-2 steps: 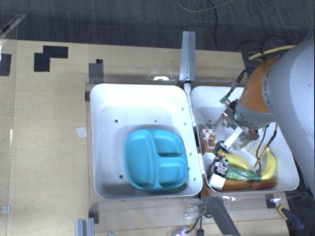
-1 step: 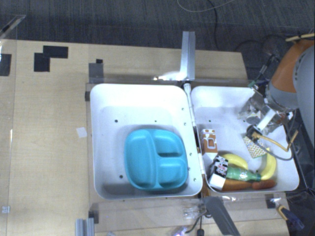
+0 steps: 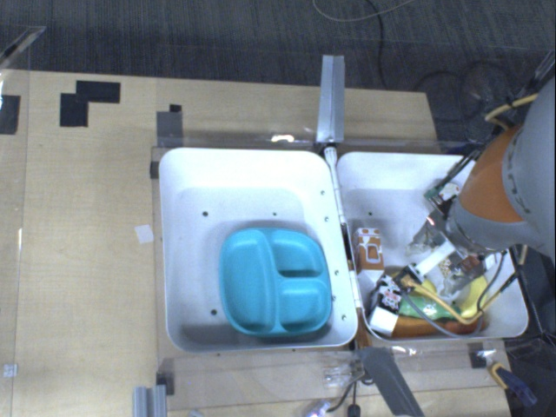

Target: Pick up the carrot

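The carrot (image 3: 428, 326) looks like the orange-brown long thing lying along the front wall of the right bin (image 3: 382, 189), partly under a green item (image 3: 427, 302) and a yellow banana-like piece (image 3: 474, 297). My gripper (image 3: 441, 266) hangs low over this pile, slightly behind and above the carrot. The wrist hides the gripper's tips.
A small brown and white box (image 3: 370, 248) lies near the right bin's left wall. A white cup-like object (image 3: 381, 321) and a black item (image 3: 387, 295) sit at the pile's left end. The left bin (image 3: 187, 233) holds a blue divided plate (image 3: 276, 279).
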Robot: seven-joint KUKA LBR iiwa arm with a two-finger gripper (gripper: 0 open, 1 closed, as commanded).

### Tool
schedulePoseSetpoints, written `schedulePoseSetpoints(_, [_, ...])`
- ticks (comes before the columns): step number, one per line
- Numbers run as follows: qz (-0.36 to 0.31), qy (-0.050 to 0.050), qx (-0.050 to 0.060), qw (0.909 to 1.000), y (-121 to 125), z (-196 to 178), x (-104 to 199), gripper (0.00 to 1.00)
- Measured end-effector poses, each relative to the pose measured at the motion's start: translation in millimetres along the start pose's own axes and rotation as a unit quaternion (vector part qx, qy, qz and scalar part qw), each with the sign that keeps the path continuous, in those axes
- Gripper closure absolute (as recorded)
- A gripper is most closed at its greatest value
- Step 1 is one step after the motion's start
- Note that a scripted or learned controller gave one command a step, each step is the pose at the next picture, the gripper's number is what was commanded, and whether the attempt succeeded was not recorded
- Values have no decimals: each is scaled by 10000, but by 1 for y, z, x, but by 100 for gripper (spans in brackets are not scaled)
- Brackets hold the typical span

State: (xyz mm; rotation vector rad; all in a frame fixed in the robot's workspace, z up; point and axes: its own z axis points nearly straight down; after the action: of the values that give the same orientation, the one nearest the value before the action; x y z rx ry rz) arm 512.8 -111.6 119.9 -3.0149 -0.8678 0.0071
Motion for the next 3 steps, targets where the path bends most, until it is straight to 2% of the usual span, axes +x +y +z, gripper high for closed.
schedulePoseSetpoints(1, [1610, 40, -43, 9869, 9, 31, 50, 0])
schedulePoseSetpoints(2, [1556, 56, -50, 9878, 8, 20, 53, 100])
schedulePoseSetpoints(3, [1598, 17, -21, 9871, 43, -65, 148, 100])
